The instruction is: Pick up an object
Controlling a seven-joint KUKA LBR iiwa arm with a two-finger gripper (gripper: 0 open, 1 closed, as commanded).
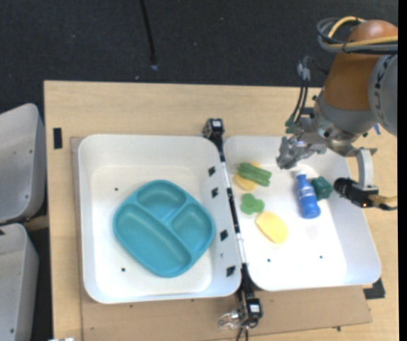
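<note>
My gripper [289, 158] hangs over the far part of the right bin [345, 261], with nothing seen between its fingers. Just below and right of it lies a blue bottle [306, 197] with a dark teal piece [322, 187] beside its top. To the gripper's left a green oblong toy [254, 173] rests on a yellow piece [245, 183]. Nearer the bin's middle are a small green clover-shaped toy [251, 204] and a yellow lemon-like toy [272, 227].
The left bin [89, 190] holds a teal divided plate [163, 226]. A raised divider with black clips [226, 204] runs between the bins. The near half of the right bin is bare white floor.
</note>
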